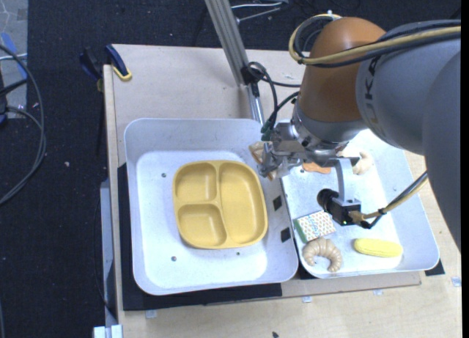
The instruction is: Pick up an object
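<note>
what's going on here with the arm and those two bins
A grey robot arm with an orange band is reaching in from the right, its wrist low over the upper left corner of the right bin. That bin holds a croissant, a yellow piece, a small patterned packet and an orange item. The left bin carries a yellow divided plate. I can't see anything held between its fingers.

Bright, even light from above washes the white bins [146, 256] nearly flat, with glare strongest at the right bin's far edge. The arm [410, 87] throws soft shadow beneath itself. Focus looks slightly soft, floor corners dim.
</note>
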{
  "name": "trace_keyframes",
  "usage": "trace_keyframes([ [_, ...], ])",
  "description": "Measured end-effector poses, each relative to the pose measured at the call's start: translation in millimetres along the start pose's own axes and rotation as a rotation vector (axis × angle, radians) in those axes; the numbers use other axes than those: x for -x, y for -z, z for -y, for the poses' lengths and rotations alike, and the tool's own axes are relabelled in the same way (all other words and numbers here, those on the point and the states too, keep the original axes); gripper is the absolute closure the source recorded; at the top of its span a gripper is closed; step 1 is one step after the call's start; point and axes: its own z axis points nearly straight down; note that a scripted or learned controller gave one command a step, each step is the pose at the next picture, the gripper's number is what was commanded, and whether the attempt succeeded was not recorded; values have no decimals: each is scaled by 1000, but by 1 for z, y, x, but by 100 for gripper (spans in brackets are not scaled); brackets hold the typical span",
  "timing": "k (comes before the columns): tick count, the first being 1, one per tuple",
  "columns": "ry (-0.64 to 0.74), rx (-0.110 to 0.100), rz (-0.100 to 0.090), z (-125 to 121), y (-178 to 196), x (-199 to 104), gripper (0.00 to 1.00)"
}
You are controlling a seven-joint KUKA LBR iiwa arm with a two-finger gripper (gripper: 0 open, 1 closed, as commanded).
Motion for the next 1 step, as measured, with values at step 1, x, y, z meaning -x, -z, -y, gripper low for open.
trace_keyframes([
  [1,0,0,0,28,-1,-50,100],
])
